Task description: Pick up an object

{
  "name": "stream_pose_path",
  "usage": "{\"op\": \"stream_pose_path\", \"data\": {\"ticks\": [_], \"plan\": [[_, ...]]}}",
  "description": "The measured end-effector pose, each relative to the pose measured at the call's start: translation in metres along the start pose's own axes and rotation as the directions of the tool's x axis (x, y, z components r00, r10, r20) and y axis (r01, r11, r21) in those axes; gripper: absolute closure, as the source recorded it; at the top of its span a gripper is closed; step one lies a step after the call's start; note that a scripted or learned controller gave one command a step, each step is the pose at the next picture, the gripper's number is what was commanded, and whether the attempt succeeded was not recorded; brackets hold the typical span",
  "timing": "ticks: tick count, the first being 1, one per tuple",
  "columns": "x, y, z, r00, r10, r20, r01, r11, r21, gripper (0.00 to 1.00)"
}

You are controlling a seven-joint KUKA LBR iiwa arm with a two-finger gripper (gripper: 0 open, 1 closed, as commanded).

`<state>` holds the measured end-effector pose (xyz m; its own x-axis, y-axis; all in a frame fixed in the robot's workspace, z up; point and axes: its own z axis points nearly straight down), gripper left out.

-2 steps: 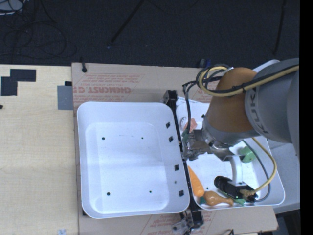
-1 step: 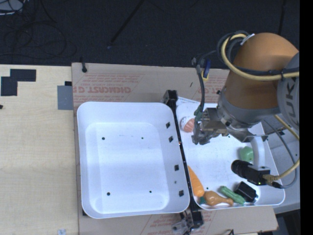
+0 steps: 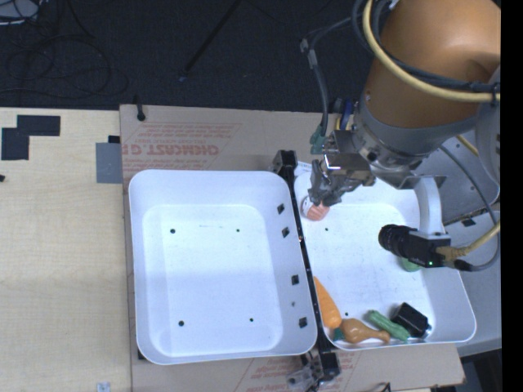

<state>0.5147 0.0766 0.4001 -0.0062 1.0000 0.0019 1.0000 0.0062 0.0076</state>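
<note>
One small pink object (image 3: 315,211) sits pinched between the claw (image 3: 318,206) fingertips, just under them near the bin's (image 3: 458,300) upper corner; it looks light, maybe soft, gripped across its middle.

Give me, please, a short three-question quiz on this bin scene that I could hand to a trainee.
1. True or false: the orange carrot lies in the right bin.
2. The gripper hangs over which part of the right bin? A. near-right corner B. far-left corner C. centre
3. What colour is the small object right below the gripper?

Key: 1. True. 2. B. 3. Pinkish-orange; whether it sits between the fingers cannot be told.
</note>
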Motion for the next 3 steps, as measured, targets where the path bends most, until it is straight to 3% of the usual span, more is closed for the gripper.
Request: {"op": "stream_pose_path", "data": {"ticks": [1, 2, 3], "plan": [[-0.016, -0.041, 0.006, 1.0, 0.008, 0.002, -0.008, 1.0, 0.012, 1.0], [0.024, -0.034, 0.055, 1.0, 0.003, 0.003, -0.003, 1.0, 0.017, 1.0], [0.037, -0.04, 0.082, 1.0, 0.004, 0.003, -0.004, 1.0, 0.015, 1.0]]}}
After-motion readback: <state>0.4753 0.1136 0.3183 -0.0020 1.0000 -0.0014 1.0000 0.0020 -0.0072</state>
